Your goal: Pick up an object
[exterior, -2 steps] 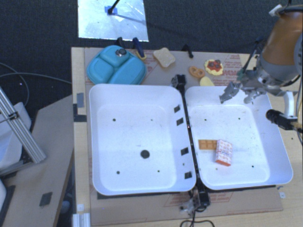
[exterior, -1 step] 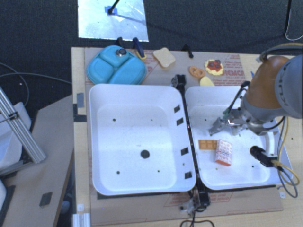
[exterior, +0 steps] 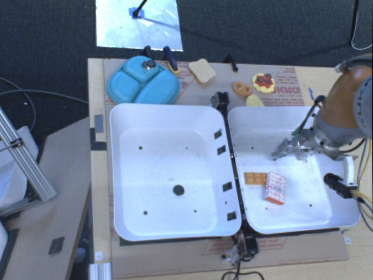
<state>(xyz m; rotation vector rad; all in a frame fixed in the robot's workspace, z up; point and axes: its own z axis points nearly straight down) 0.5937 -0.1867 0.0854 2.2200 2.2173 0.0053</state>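
Note:
In the right bin (exterior: 326, 214) lie an orange waffle-like tile (exterior: 254, 178) and, touching its right side, a red and white packet (exterior: 275, 188). My gripper (exterior: 277, 153) hangs over the middle of this bin, pointing left, a short way above and to the right of the tile. Nothing shows in its grasp. The grey arm with its orange band (exterior: 348, 98) comes in from the right.
The left bin (exterior: 134, 214) holds one small dark round thing (exterior: 178, 190). Behind the bins on the bench lie a blue divided plate (exterior: 143, 81), a toast slice (exterior: 202, 70), a pretzel (exterior: 241, 88), a small tart (exterior: 263, 82) and a yellow piece (exterior: 254, 101).

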